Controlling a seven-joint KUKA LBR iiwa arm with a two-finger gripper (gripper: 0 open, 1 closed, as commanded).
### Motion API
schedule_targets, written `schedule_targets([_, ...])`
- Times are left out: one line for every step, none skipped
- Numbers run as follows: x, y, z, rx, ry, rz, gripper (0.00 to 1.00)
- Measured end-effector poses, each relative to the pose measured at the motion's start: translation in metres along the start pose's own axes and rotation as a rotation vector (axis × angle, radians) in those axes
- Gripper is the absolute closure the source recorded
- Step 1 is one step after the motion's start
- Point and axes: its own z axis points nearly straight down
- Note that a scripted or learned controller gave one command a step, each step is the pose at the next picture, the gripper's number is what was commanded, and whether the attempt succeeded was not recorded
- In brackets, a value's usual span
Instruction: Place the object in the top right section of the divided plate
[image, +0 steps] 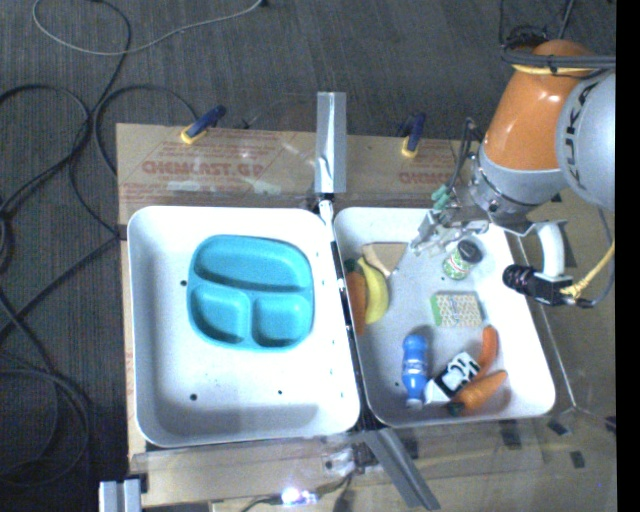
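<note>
**Supervisor:** Report what you cannot make out.

**Operator:** I see the gripper over the far part of the right bin. It is small and mixed with glare and cabling. I cannot tell whether the fingers are spread or pressed together. The arm is cut off at the right edge of the view. I also cannot tell which item is the object to be moved.

**Supervisor:** What lies closest to the gripper?

**Operator:** A small green-topped container lies just beside the gripper, toward the near side, in the right bin. Its round top faces the camera, so I read no long axis. A banana lies against that bin's left wall, its long axis running far to near and its curve bowing right. A blue bottle lies nearer the front, its long axis also roughly far to near.

**Supervisor:** And the divided plate?

**Operator:** The divided plate sits in the left bin, well apart from the gripper. Its long axis runs left to right. One wide section lies on the far side and two smaller sections on the near side. Both bins rest on the surface.
</note>
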Motion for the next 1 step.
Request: schedule_targets([-0.0914, 0.0602, -0.0838, -0.001, -0.002, 0.116, 1.0])
